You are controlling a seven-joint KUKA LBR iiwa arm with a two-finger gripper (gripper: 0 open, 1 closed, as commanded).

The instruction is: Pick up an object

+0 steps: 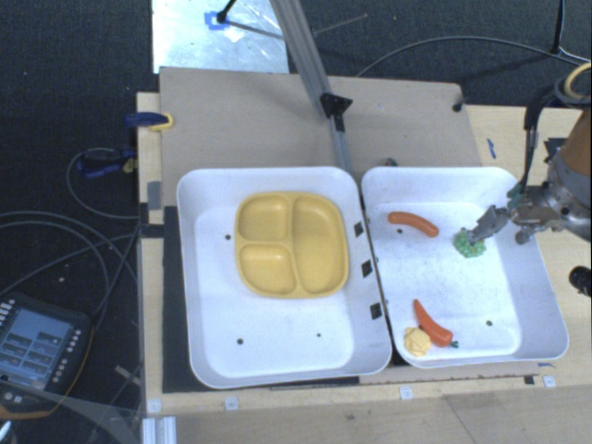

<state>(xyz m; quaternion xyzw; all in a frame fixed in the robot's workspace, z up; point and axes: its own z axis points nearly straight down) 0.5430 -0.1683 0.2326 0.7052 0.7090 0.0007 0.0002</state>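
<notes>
Broccoli point(471, 244): small green floret in the right bin point(532, 276), upper right part of the floor.
Gripper point(483, 228): reaching in from the right, fingers pointing down-left, tips right at the floret; whether they are apart or closed on it, I cannot tell.
Sausage point(413, 222): left of the floret, well apart.
Carrot point(432, 323): near the front wall, touching a yellow piece point(417, 341).
Left bin point(208, 340): holds a yellow divided plate point(291, 245).
</notes>
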